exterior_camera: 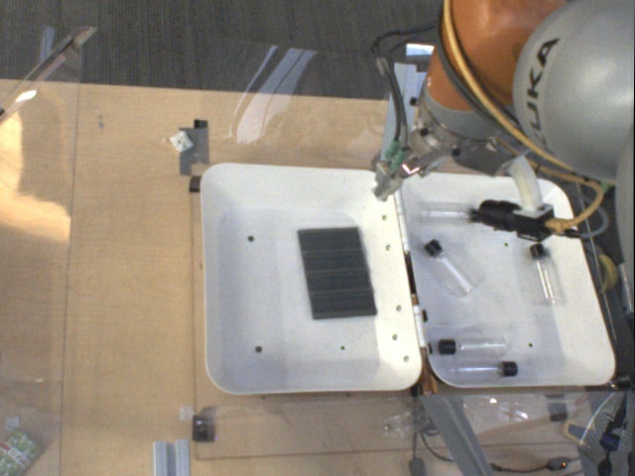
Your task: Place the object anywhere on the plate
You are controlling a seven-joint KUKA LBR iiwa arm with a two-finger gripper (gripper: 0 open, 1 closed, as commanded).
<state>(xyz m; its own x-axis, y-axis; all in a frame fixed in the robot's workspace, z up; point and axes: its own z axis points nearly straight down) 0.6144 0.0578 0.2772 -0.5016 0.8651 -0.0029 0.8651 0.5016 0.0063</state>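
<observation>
**A:** What lies in the left shallow white plastic bin (228, 296)?

**B:** A dark grey, ribbed rectangular plate (337, 272), flat near the middle.

**A:** And the right white bin (595, 350)?

**B:** Several clear plastic tubes with black caps lie scattered: one (448, 266) near the left wall, one (544, 271) to the right, two (474, 347) along the near edge.

**A:** Where is the arm?

**B:** The grey arm with the orange band (486, 28) reaches in from the far right. Its gripper (385, 181) sits over the far end of the divide between the bins. It looks small and blurred; I cannot tell whether it is clenched or released.
</observation>
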